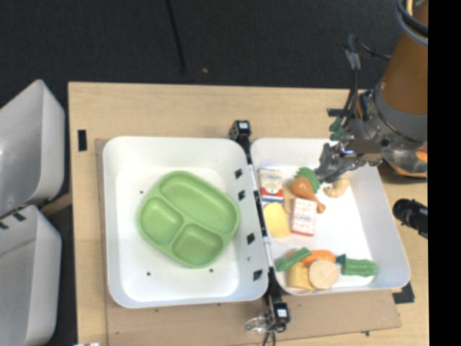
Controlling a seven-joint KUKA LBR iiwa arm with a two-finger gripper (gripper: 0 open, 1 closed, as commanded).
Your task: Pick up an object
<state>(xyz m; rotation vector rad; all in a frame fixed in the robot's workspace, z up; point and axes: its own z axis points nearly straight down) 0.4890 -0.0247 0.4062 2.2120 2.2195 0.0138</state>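
**Approach phase: gripper over right bin**

The right bin (382, 222) holds the toy food; the left bin (122, 265) holds a green divided plate (189, 218). The gripper (333, 166) hovers beside a drumstick (305, 188); its state cannot be determined. Next: descend, centred on one item.

The right bin (382, 215), right of the frame's centre, holds a scatter of toy food. A brown chicken drumstick (304, 188) lies near its upper middle, a green leafy piece (307, 173) just above it. Left of them lies a small carton (271, 182) with a yellow block (276, 220) below it, beside a red-and-white box (303, 216). Near the lower edge cluster a round tan slice (323, 273), an orange carrot (318, 256) and 2 green vegetables (358, 267).
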